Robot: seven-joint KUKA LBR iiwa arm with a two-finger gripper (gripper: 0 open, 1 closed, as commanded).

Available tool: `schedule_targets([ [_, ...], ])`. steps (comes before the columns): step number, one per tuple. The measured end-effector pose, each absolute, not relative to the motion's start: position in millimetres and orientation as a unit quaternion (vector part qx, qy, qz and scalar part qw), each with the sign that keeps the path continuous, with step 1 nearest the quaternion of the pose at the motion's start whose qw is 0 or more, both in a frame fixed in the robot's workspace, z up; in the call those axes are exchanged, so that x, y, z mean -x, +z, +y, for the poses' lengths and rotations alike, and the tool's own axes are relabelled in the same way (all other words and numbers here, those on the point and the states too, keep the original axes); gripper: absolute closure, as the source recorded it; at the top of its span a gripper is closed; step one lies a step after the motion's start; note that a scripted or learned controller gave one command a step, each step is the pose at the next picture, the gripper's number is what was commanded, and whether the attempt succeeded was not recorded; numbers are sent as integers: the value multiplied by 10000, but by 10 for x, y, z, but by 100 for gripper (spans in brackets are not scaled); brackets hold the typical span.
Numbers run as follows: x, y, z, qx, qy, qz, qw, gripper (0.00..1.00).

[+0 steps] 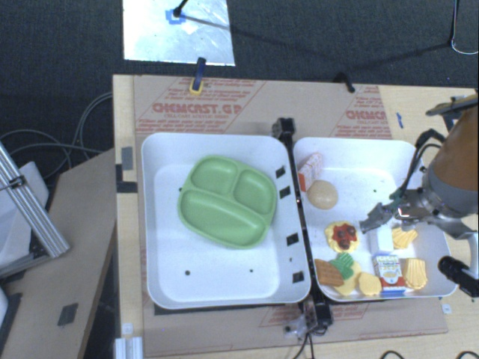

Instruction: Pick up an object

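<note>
While 2 white bins are sitting side by side on the bench, the left bin [161,275] is carrying a green divided plate [227,200] with 3 compartments, lying tilted near its middle. Reaching in from the right, the grey arm [453,178] is hanging over the right bin [359,155], and its gripper [372,221] is hovering low above the bin floor, just right of a cluster of toy food. Whether its pincer is wide or narrow I cannot tell, since the tips are blurring into a dark shape. Nothing is showing between them. Near the bin's upper left, a red-and-white carton [309,169] is lying beside a beige round piece [322,194]. Below those, a yellow piece with red topping [343,235] is resting just left of the gripper. Along the front wall, a green piece [343,263], a brown piece [328,272], a small blue-and-red carton [387,269] and several yellow pieces [414,273] are crowding together, some touching.
</note>
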State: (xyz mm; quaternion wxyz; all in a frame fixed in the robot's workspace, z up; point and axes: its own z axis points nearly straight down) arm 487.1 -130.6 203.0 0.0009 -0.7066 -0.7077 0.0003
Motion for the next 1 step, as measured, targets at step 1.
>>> schedule_targets([
  [1, -4858, 1401, -1275, 7067, 10, -7075, 20, 0],
])
